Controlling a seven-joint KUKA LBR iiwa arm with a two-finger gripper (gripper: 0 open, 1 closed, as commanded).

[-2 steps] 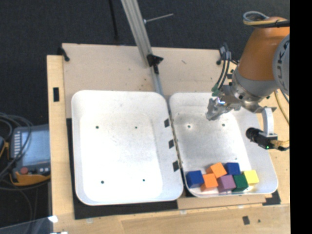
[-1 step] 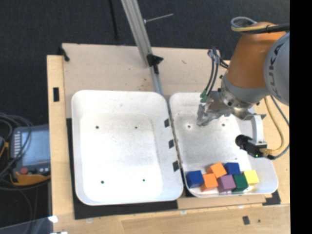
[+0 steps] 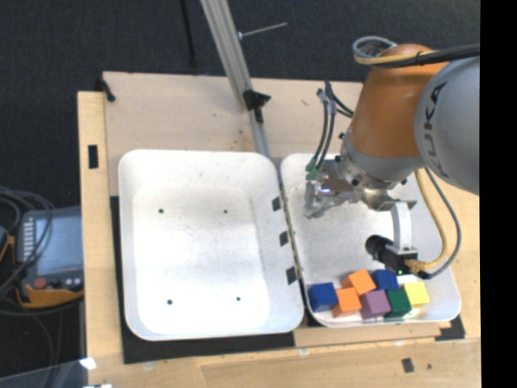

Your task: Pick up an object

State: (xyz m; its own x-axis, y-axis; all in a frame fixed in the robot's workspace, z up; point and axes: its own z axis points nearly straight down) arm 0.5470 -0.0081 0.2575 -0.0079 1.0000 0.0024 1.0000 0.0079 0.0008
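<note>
Several small coloured blocks lie bunched at the front of the right bin (image 3: pixel 323 241): a blue block (image 3: pixel 322 295), two orange blocks (image 3: pixel 361 281) (image 3: pixel 347 299), a purple block (image 3: pixel 375 303), a green block (image 3: pixel 398 301), a yellow block (image 3: pixel 417 293) and a second blue block (image 3: pixel 385 280). My gripper (image 3: pixel 317 202) hangs over the rear left part of the right bin, well behind the blocks. Nothing shows between its fingers.
The left bin (image 3: pixel 202 241) sits beside the right one, with black clips (image 3: pixel 284 239) along the shared edge. A slanted metal rail (image 3: pixel 234 63) rises behind the bins. A black sensor with cables (image 3: pixel 388 253) hangs from the arm just above the blocks.
</note>
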